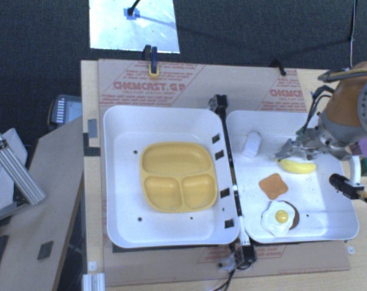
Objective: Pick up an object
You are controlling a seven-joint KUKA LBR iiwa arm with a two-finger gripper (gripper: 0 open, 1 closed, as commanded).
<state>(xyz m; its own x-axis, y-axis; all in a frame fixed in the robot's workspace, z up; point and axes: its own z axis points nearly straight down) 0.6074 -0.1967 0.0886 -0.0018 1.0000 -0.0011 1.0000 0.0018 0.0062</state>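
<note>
So the gripper (pixel 290 152) sits low at the right of the frame, in the right bin (pixel 329 226), right on top of the banana (pixel 297 167). Can't tell if it's got it pinched. Below the banana: an orange slice of something (pixel 273 185) and a fried egg (pixel 278 217). A pale white object (pixel 251 144) lies left of the gripper. A yellow divided tray (pixel 175 176) fills the left bin (pixel 120 223).

The banana (pixel 297 166), yellow and slightly curved, lies flat in the right bin, directly beneath the gripper (pixel 290 152) and touching or nearly touching its tips. An orange slice (pixel 273 185) lies near, below the fingers. A fried egg (pixel 279 217) sits farther below. A pale white piece (pixel 251 144) rests left of them.
</note>
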